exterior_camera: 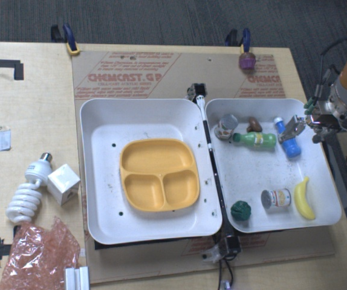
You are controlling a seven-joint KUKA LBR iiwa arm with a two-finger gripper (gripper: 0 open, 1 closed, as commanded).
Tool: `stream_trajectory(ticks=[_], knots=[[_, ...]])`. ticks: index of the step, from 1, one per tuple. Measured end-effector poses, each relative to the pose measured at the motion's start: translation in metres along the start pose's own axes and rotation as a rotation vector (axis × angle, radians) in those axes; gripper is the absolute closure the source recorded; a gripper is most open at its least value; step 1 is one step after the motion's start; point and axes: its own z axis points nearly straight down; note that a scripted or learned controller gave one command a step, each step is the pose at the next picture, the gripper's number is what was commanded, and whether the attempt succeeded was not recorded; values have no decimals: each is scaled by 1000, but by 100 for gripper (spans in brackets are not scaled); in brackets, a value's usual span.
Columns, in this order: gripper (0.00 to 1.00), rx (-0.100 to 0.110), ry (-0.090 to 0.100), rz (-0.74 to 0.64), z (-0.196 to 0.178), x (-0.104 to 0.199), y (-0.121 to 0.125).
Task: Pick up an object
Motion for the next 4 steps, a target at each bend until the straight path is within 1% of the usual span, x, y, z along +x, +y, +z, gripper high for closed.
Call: stream_trajectory(ticks=[1, 2, 3, 4], knots=[[0, 0, 0, 1, 145, 19, 19], [0, 0, 1, 3, 146, 73, -62], [100, -2, 1, 5, 136, 73, -61], [100, -1, 0, 0, 45, 138, -6]])
